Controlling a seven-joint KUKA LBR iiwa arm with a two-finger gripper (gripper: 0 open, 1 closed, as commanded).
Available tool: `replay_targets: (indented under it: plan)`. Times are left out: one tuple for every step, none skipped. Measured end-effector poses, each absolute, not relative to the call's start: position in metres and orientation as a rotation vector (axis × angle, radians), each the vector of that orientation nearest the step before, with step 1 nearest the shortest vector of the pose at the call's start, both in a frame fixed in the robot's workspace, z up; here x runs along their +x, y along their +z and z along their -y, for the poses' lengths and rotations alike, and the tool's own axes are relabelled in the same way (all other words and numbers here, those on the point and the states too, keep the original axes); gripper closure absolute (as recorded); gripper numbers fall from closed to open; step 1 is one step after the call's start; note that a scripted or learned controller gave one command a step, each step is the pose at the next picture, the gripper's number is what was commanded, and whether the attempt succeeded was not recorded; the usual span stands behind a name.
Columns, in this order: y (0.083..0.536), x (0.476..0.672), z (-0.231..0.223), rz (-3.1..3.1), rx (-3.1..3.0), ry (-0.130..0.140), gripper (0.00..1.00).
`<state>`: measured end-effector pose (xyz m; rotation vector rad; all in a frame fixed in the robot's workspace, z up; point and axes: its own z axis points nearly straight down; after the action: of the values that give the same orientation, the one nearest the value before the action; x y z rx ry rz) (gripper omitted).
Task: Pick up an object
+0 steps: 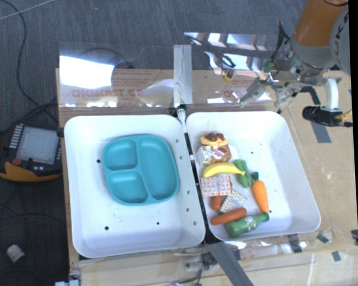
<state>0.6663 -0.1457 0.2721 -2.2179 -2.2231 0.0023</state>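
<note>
Above the right bin's [298,164] far rim, gripper [275,85] hovers with nothing held, jaw state unreadable; toy food — banana [223,169], carrot [260,194] — clusters against the bin's left wall, so pre-approach step, next needing descent onto one piece.

Plate [139,169] in left bin [88,232]. Toy food pile [231,187] in right bin [293,182], at plate's 3 o'clock.

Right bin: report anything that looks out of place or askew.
Nothing spilled or damaged. The toy food, including the banana and carrot, lies jumbled against the right bin's left wall. The gripper is beyond its far rim.
</note>
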Motion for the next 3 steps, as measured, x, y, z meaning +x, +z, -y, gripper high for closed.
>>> replay_targets:
  plan:
    - [0.159, 0.596, 0.117, 1.927, -2.478, 0.006, 0.00]
    - [0.092, 0.559, 0.181, 1.817, -2.566, 0.002, 0.00]
    - [0.091, 0.513, 0.191, 1.889, -2.526, -0.013, 0.00]
